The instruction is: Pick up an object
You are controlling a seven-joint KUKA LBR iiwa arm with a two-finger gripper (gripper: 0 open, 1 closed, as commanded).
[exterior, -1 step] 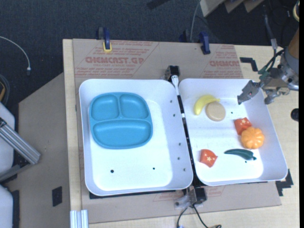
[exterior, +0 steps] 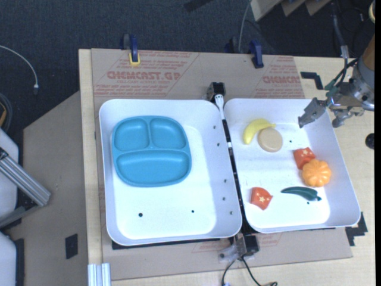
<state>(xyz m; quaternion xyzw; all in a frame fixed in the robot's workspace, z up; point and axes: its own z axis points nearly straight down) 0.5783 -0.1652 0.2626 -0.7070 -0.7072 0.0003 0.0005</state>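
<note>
The gripper (exterior: 326, 112) hangs over the far right corner of the right bin (exterior: 280, 222), its two dark fingers (exterior: 309, 114) spread apart with nothing between them. Every candidate object lies down the view and to the left of the jaws. Nearest are the small red piece (exterior: 304, 156) and, touching it on the near side, the orange pumpkin-like toy (exterior: 316, 172). Toward the bin's middle sit the yellow banana (exterior: 256, 129) and the tan round disc (exterior: 270, 140), pressed together, the banana's curve running roughly across the bin. Farther toward the near edge lie the dark green pepper (exterior: 301, 192), its long axis across the bin, and a red strawberry-like piece (exterior: 261, 198). The left bin (exterior: 166, 219) holds a blue divided plate (exterior: 152, 150), well away from the arm. The red piece looks the shortest reach, though its contact with the pumpkin could crowd a finger.
</note>
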